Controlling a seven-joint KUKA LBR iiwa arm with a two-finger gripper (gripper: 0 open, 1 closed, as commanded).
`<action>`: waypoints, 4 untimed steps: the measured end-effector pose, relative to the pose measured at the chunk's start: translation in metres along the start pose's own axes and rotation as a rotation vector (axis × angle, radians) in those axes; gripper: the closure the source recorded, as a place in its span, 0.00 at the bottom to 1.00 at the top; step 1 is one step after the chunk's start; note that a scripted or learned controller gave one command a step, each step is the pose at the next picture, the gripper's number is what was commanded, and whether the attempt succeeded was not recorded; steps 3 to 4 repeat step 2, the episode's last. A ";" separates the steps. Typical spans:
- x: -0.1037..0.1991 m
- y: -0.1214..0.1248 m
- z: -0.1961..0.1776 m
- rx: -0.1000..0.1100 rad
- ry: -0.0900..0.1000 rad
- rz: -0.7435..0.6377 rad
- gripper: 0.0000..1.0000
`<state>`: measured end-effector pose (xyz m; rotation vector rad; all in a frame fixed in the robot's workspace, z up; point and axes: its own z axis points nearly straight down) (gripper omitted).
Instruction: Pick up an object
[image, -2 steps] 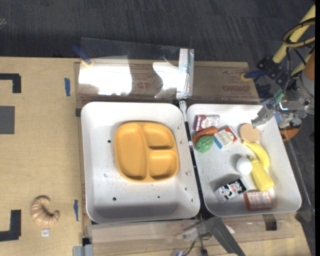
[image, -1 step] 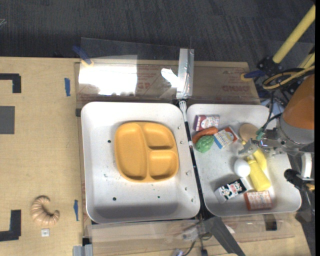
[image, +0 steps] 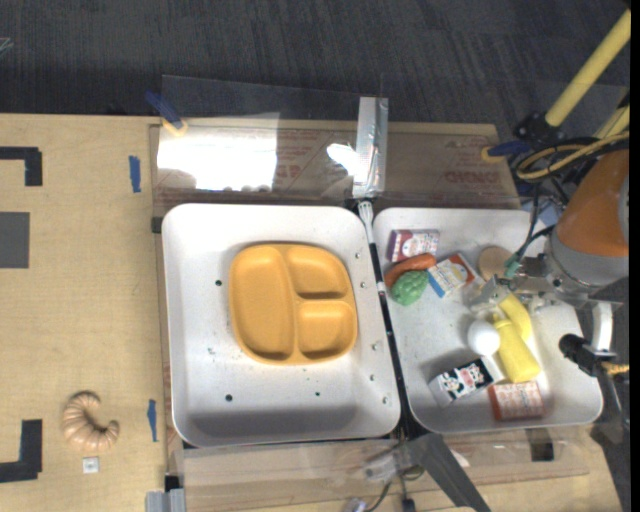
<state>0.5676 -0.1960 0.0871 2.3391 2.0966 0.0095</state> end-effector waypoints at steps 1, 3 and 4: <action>-0.001 0.002 -0.012 -0.006 -0.003 0.000 1.00; 0.038 -0.041 -0.120 -0.002 -0.004 -0.027 1.00; 0.038 -0.041 -0.120 -0.002 -0.004 -0.027 1.00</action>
